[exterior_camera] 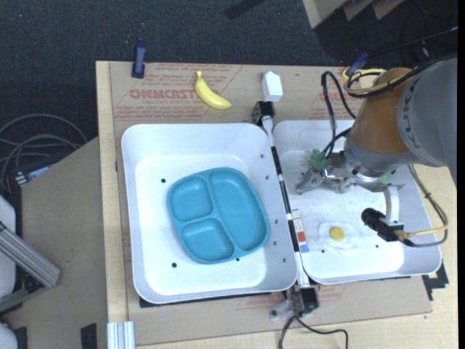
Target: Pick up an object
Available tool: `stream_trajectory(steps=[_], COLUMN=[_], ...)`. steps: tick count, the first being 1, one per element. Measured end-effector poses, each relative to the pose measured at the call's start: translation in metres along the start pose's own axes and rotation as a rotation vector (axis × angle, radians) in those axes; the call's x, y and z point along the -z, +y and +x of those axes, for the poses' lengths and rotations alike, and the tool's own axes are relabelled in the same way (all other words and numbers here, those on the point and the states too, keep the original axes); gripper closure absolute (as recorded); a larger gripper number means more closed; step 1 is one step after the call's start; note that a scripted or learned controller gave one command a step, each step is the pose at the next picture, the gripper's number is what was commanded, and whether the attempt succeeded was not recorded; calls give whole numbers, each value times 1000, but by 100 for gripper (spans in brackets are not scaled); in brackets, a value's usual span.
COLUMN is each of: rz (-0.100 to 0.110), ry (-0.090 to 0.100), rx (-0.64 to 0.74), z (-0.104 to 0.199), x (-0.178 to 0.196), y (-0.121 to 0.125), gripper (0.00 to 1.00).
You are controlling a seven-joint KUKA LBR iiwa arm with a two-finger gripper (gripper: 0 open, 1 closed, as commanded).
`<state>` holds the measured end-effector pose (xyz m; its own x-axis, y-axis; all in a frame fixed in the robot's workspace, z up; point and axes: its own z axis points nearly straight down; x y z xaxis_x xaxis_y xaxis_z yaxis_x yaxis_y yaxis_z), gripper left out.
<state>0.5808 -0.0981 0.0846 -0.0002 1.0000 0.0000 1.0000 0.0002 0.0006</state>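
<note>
The arm reaches in over the right bin [378, 264] with the gripper [325, 179] low above the bin's upper-left floor, so the step in hand looks like the approach or descent onto a target, not a lift. At this slant I cannot tell whether the gripper is clenched or released, and nothing is visibly held in it. Two candidates lie in that bin. A small green object [317, 156] sits just beside the gripper on its far side, and a toy fried egg [336, 233] lies flat nearer the front, apart from the gripper. The green piece seems the likelier target. The next move probably calls for a small shift toward it, a squared-up closing and a straight lift. The egg is thin and flat, and would likely be hard to get under. Room is tight on the left, where the bins' shared rim [280, 187] runs close by, while the bin's middle and right floor lie open. The left bin [145, 158] holds a blue divided plate [216, 214], and a toy banana [211, 94] rests on the bench [174, 75] beyond it.
</note>
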Motion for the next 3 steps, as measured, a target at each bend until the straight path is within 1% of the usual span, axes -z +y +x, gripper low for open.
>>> stream_trajectory(steps=[1, 2, 3], rz=[0, -1, 2], ry=[0, -1, 1], rx=[0, 1, 1], z=[0, -21, -4], x=[0, 0, 0], y=[50, 86, 66], gripper=[0, 0, 0])
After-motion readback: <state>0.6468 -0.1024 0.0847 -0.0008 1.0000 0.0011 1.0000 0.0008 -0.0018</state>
